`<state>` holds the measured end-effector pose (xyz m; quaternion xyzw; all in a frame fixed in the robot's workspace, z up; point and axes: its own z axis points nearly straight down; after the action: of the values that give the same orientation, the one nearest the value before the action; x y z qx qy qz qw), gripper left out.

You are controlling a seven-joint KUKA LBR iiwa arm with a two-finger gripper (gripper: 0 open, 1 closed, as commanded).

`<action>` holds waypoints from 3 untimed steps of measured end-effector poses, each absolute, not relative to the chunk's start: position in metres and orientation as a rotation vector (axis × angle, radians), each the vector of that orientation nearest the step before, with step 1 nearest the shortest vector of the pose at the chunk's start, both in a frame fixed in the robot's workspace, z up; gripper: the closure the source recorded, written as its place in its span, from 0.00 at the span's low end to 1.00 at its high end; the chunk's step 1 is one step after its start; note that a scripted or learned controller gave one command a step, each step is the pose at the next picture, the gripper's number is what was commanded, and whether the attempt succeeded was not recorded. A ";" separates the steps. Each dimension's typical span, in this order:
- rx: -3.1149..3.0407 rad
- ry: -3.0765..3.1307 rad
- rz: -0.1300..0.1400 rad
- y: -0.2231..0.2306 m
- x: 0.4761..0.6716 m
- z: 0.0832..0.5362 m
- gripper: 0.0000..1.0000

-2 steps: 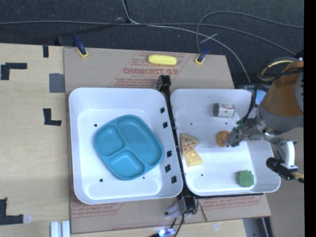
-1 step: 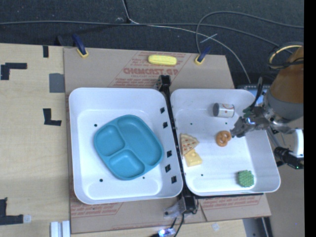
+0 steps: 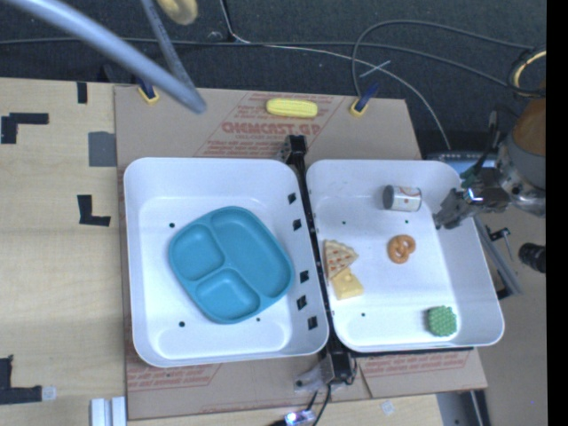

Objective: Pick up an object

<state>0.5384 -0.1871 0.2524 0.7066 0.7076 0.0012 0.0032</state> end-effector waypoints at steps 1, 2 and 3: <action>2.214 2.230 0.002 -0.125 0.550 0.250 1.00; 2.215 2.230 0.001 -0.066 0.548 0.249 1.00; 2.217 2.229 -0.001 -0.022 0.561 0.243 1.00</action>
<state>0.5607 -0.0220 0.2429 0.7052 0.7091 -0.0005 -0.0009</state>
